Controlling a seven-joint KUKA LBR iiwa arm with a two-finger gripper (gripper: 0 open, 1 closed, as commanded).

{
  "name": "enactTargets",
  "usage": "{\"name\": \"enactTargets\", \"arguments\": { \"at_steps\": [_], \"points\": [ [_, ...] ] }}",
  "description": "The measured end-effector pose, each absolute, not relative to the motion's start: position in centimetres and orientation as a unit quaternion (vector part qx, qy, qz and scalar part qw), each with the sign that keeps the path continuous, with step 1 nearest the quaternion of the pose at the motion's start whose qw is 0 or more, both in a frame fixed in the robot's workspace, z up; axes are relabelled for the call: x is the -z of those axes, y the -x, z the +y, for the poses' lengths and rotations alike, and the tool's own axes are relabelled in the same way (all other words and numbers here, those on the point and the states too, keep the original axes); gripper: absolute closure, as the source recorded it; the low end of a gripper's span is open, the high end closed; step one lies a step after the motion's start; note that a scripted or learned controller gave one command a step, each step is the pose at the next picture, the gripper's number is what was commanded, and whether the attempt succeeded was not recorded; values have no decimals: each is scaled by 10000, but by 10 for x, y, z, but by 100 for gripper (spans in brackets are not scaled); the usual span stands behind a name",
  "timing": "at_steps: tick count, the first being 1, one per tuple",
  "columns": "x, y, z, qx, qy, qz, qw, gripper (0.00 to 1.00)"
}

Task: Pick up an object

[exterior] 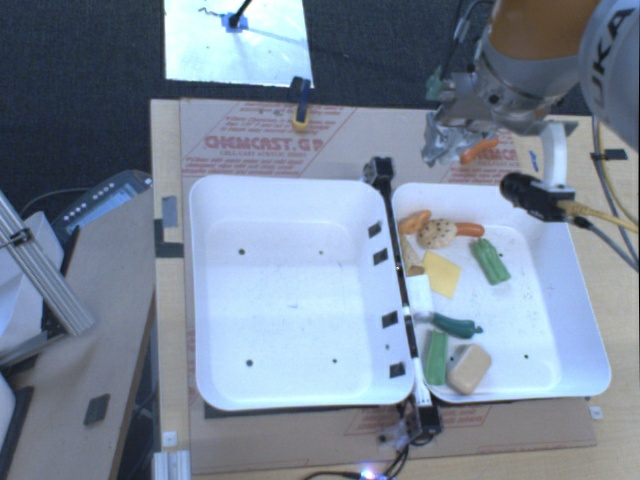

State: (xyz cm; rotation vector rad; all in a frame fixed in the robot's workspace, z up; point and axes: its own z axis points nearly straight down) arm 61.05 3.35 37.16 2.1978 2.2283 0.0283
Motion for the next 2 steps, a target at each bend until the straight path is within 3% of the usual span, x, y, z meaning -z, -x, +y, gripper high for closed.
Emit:
{"name": "enactTargets", "arguments": {
  "at_steps": [1, 2],
  "points": [
    [-437, -618, 153, -59, -7010, 7131, 16, 100],
    [-254, -533, 182, 73, -7042, 7100, -54, 100]
  ]
}}
